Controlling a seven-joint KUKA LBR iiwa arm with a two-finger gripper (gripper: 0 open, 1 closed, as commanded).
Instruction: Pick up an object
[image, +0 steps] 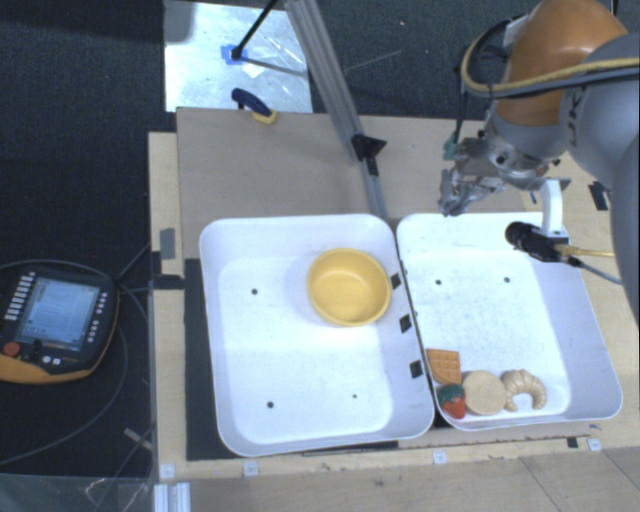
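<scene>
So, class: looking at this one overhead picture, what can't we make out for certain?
- Hand: small and blurred above the right bin's far edge; open or shut unclear.
- Red item: partly behind the round biscuit, identity unclear.
- Arm: cut off by the top and right edges.

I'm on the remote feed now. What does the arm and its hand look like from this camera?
The arm is grey with a rounded orange band above the wrist. Black and yellow cables loop around that band. The hand is a small dark metallic assembly. A white bracket carries a black cylindrical part.
</scene>
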